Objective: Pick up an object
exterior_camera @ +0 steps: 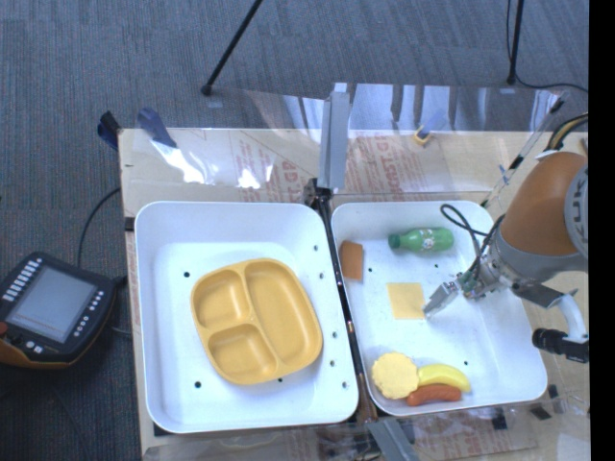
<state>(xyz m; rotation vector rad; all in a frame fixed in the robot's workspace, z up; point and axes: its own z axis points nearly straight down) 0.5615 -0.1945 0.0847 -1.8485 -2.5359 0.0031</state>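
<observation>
Yellow is what my eye goes to first: a flat yellow square [405,300], cheese-like, lies on the floor of the right bin [500,373], and my gripper [441,299] hangs just beside its right edge, slanting down toward it from the arm [538,221]. I read this as the approach step, with nothing picked yet; I see no object between the fingers. Whether they stand wide or narrow I cannot tell from this slant, since the tip is small and partly blurred. Other candidates sit in the same bin: a green bottle [421,240] lying on its side near the far wall, a brown slice [352,260] leaning by the left wall, and near the front a round yellow cookie [395,376] touching a banana [444,376] and a red sausage-like piece [434,395]. The left bin [163,257] holds a yellow divided tray [256,320], well apart from my tool. My judgement is that the square is the nearest target, but it lies flat, so the next move calls for a shift over it and a careful descent with the fingers straddling an edge; a thin slab may slip out.
</observation>
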